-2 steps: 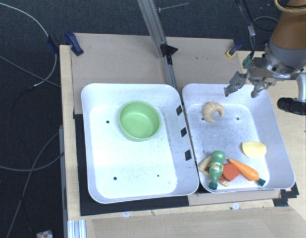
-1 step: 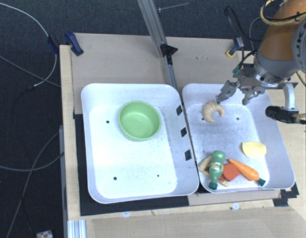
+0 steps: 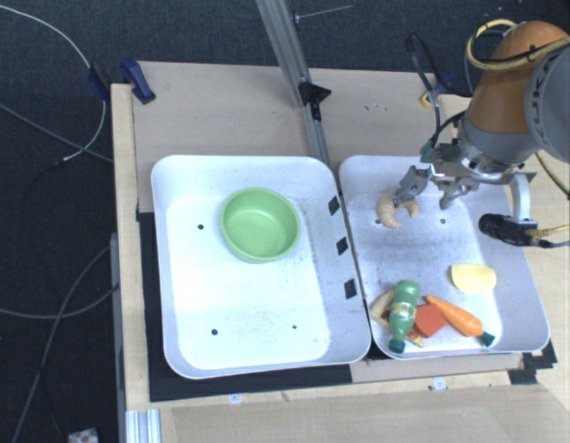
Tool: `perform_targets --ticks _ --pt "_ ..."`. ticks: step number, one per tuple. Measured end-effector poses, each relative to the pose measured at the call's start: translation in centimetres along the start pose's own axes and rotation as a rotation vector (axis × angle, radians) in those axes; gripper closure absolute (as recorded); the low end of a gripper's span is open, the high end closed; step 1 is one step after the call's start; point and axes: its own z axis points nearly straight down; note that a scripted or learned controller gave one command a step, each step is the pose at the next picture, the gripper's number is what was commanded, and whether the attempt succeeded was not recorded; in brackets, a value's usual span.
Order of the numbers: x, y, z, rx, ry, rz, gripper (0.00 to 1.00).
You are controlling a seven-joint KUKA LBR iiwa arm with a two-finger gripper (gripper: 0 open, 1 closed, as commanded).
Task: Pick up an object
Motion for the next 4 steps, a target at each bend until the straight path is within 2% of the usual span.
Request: perform_targets --ticks 1,2,3,4 --pt "0.1 0.0 5.3 0.001 0.0 0.0 0.0" --pt "0.2 0.2 3.6 -0.007 0.001 0.0 1.0" --pt "-0.4 1.1 -2.0 -0.02 -0.005 -0.001 1.0" --pt "-0.3 1.1 -5.0 -0.019 -0.005 -0.002 1.0"
